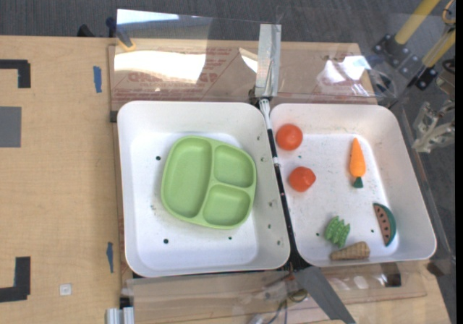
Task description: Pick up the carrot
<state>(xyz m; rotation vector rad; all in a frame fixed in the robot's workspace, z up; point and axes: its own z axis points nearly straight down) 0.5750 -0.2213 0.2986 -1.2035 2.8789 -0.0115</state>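
The carrot [357, 158] is a small orange toy with a green stub at its near end. It lies lengthwise in the right bin [325, 124], near that bin's right wall and in its far half. Nothing touches it, and bare white floor surrounds it on all sides.
Two red-orange balls [289, 137] [302, 178] sit at the right bin's left side. A green leafy toy [336, 231], a tan cone [350, 251] and a watermelon slice [384, 223] lie along its near edge. The left bin [137, 142] holds a green divided plate [208, 181].
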